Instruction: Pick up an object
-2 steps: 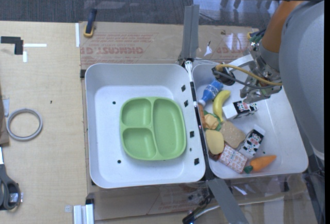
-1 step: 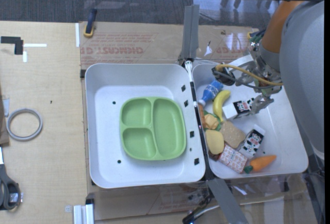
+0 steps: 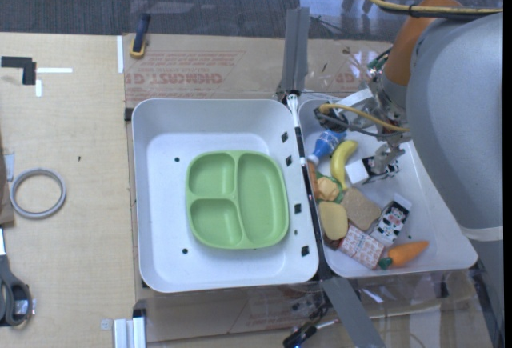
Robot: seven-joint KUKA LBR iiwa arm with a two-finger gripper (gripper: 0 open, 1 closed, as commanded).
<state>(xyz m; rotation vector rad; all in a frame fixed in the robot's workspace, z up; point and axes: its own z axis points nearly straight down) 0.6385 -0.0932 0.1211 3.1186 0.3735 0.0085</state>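
Note:
The right bin (image 3: pixel 448 246) holds a pile of toy food. A yellow banana (image 3: pixel 342 161) lies near its middle, with a blue bottle (image 3: pixel 322 146) just left of it. Below them sit a brown bread slice (image 3: pixel 363 209), a yellowish lump (image 3: pixel 333 220), a pink checkered cracker (image 3: pixel 361 247), an orange carrot (image 3: pixel 406 252) and a small black-and-white carton (image 3: pixel 391 222). My gripper (image 3: pixel 386 162) hangs low in this bin, right of the banana and above the carton, with cables looped around the wrist. A small white and black piece lies right under it.
The left bin (image 3: pixel 152 202) holds a green three-part plate (image 3: pixel 238 199). A grey tape ring (image 3: pixel 36 193) lies on the bench at far left. The bulky grey arm (image 3: pixel 464 114) covers the right bin's right side. A grey post (image 3: pixel 295 50) stands behind the bins.

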